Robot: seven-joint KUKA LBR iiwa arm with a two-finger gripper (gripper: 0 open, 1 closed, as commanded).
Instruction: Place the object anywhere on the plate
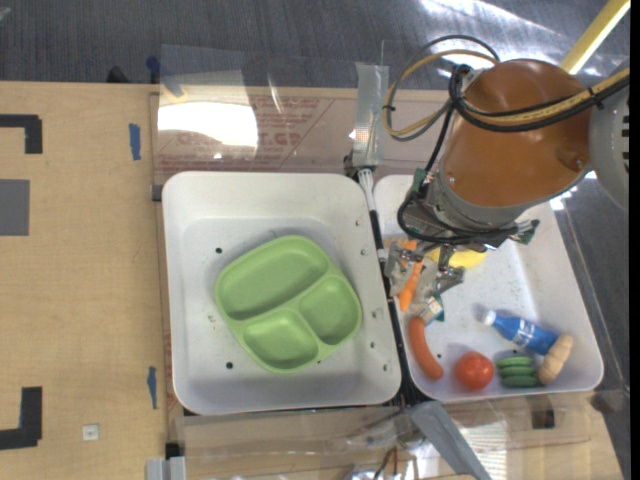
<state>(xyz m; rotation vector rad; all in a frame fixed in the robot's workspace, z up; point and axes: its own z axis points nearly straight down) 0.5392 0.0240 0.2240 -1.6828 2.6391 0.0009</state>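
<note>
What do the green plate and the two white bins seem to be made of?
The green plate looks like moulded plastic with a matte to satin finish: one even colour, soft rounded dividers between three compartments, faint sheen. The left bin and the right bin look like thin formed white plastic, smooth and slightly glossy, with rounded corners and light glare on the walls; painted metal cannot be ruled out.

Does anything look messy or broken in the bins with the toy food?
Nothing looks broken or spilled. The green three-compartment plate sits slightly turned in the left white bin. In the right white bin, the orange sausage-shaped toy, red tomato toy, green ridged toy and blue-and-white bottle lie loosely scattered below the gripper.
</note>
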